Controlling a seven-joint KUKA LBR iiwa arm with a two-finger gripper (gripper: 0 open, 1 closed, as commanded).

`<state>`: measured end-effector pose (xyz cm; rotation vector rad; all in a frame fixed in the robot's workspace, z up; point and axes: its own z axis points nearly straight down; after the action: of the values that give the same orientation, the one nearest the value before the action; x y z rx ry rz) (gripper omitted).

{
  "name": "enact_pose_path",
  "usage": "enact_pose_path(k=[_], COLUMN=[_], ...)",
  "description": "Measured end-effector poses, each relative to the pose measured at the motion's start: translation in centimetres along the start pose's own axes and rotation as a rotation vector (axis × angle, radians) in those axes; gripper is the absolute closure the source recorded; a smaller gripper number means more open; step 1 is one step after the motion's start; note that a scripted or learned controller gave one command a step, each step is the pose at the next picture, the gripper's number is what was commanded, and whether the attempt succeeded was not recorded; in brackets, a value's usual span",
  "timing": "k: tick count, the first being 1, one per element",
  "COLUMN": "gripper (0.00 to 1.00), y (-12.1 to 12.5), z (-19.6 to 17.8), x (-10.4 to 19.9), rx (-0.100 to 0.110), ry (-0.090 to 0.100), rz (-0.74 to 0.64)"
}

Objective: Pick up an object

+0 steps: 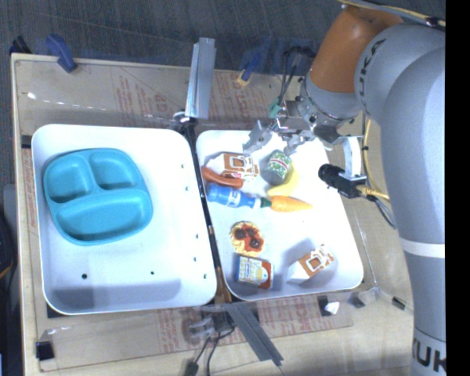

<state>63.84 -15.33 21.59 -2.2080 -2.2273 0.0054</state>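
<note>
Reaching from right, arm bent over right bin; end effector spread open above green ball.

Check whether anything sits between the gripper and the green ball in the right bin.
Nothing visible does. The gripper hangs just above the green ball, which rests at the bin's far end against a yellow piece, with a small carton to its left.

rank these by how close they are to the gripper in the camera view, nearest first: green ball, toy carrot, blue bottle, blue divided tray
From the gripper:
1. green ball, just below it in the right bin.
2. toy carrot, mid right bin.
3. blue bottle, by the right bin's left wall; close to the carrot's rank.
4. blue divided tray, left bin.
</note>
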Motion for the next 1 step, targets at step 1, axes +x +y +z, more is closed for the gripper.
enact_pose_path(k=[1], gripper=[0.0], y=[1.67], z=[9.51], x=[-4.99], rx=[-0.014], ry=[-0.001], rz=[0.259])
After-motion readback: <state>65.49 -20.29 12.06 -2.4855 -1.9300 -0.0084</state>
